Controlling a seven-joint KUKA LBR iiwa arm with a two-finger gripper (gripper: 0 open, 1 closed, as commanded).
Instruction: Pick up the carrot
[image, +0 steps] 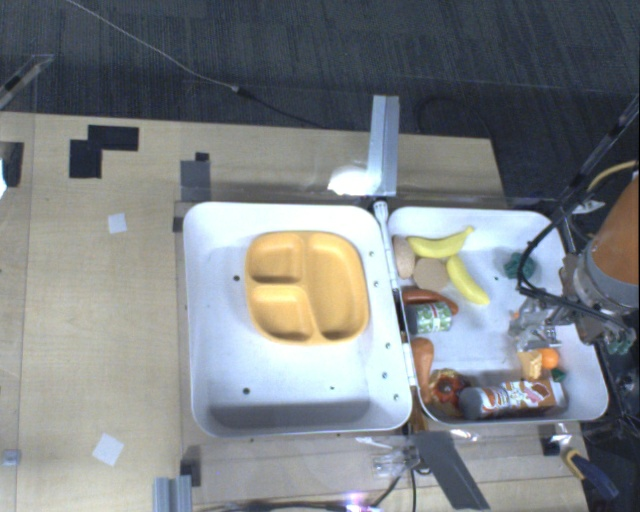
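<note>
Fingers on your gripper (533, 330) are tangled in metal and cable at the right bin's right side, so you cannot tell how far apart they stand or whether anything sits between them; a small orange piece (549, 360) lies just beside them.

Nearest you in the right bin (497, 213), along the front wall, a glossy bottle (515, 397) with an orange and white label lies on its side, and a dark red lumpy item (446, 384) sits at its left end. Your carrot (423, 358), a smooth orange tapered shape, stands against the bin's left wall just above that lump, well apart from the gripper. Farther back you see a green-labelled can (433, 318), a reddish-brown sausage shape (428, 297), a pale round potato-like piece (431, 273), and two smooth yellow bananas (455, 258) near the rear wall.

Your left bin (215, 400) of matte white plastic holds a yellow three-compartment plate (305, 286) with rounded corners
</note>
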